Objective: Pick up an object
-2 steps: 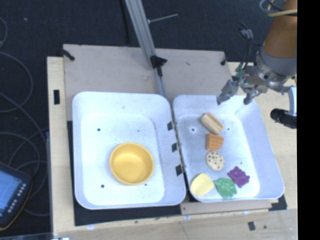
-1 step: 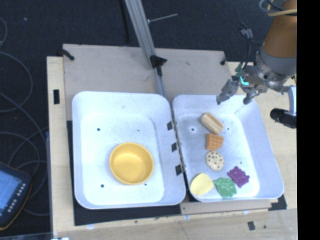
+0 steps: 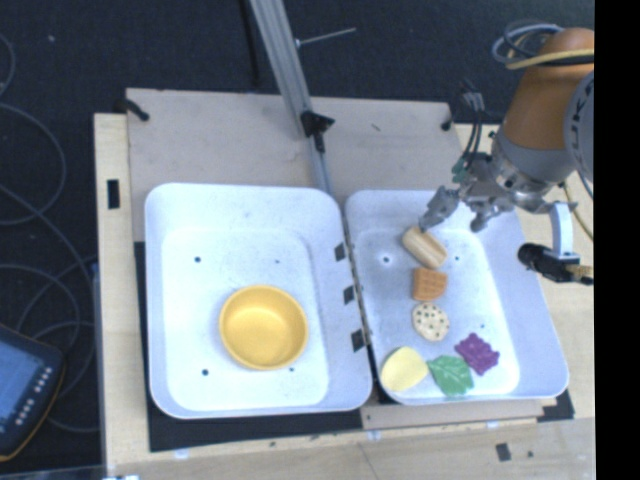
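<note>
Two white bins sit side by side on the table [image 3: 230,138], their inner edges touching. The left bin [image 3: 180,218] holds one item: a yellow bowl [image 3: 263,326], upright, near the centre front.

The right bin [image 3: 520,308] holds six items. A tan roll [image 3: 425,247] lies nearest the back. In front of it, in a line toward the front: one orange waffle [image 3: 429,285], one speckled cookie [image 3: 430,321]. Along the front wall: one pale yellow lemon [image 3: 403,369], one green leaf [image 3: 451,374], one purple grape bunch [image 3: 477,353], the leaf just beside both neighbours.

One end effector [image 3: 462,211] hangs over the back of the right bin, fingers spread wide, nothing between them. Its left finger tip is just above and beside the roll.

The table is pale wood with a beige board at the back. One metal pole [image 3: 285,53] slants up from the table. Dark floor with cables surrounds the table; one screen [image 3: 25,383] lies at lower left.
</note>
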`<move>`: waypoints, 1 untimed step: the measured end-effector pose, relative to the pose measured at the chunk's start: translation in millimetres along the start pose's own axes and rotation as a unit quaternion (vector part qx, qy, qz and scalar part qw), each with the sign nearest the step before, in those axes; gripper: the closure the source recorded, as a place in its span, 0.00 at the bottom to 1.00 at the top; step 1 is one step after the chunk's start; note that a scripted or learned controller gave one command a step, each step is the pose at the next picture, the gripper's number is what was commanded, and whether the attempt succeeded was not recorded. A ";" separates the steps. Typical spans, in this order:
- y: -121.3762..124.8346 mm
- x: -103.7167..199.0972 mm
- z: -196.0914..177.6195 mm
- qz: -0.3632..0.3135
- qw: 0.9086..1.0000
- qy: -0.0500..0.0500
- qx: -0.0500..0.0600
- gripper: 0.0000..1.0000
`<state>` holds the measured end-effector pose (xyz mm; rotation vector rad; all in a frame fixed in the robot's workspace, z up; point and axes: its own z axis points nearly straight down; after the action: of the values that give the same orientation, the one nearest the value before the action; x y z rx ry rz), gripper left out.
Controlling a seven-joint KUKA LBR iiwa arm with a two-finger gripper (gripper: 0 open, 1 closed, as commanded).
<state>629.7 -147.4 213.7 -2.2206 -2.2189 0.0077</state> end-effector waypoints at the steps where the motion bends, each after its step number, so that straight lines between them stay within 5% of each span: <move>1: -4.0 -2.0 43.0 0.001 1.000 0.000 -0.001 0.00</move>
<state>625.5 -149.5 170.8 -2.2231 -2.2185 0.0061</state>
